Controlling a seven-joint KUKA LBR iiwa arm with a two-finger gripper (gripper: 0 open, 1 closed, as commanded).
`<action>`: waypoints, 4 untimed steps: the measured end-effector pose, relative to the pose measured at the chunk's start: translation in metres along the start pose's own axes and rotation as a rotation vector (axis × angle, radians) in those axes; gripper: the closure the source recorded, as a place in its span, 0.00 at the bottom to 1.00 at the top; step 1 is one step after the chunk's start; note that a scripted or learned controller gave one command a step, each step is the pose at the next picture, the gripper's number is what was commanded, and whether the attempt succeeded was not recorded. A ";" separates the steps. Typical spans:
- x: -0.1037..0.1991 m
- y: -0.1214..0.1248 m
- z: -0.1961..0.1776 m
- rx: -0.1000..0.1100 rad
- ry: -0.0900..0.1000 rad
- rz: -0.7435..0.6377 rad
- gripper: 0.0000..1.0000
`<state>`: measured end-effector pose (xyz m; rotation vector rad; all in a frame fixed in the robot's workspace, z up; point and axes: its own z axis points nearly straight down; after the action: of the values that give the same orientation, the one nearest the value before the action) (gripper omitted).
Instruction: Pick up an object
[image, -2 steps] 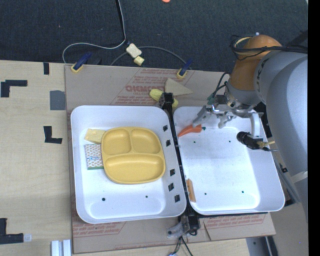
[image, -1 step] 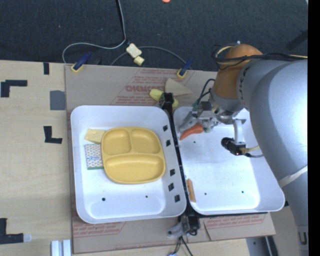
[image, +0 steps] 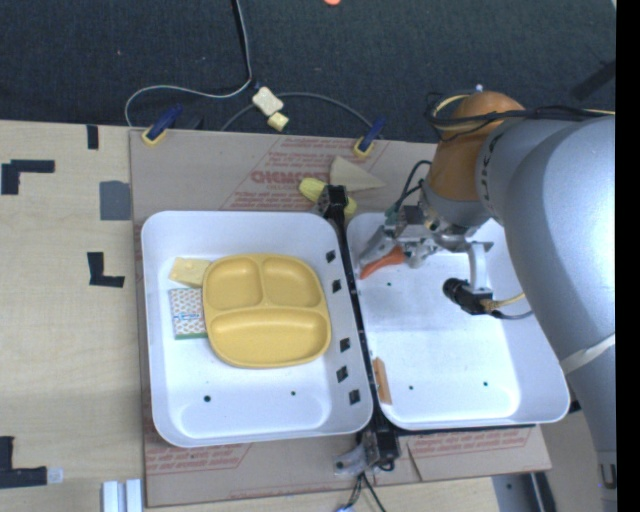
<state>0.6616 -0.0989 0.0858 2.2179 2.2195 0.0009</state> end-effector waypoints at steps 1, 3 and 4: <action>-0.001 0.007 0.000 0.003 0.002 -0.001 0.00; -0.005 0.007 0.000 0.001 0.000 0.000 0.00; -0.021 0.008 0.000 0.000 0.002 0.000 0.00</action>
<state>0.6692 -0.1198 0.0861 2.2191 2.2205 0.0025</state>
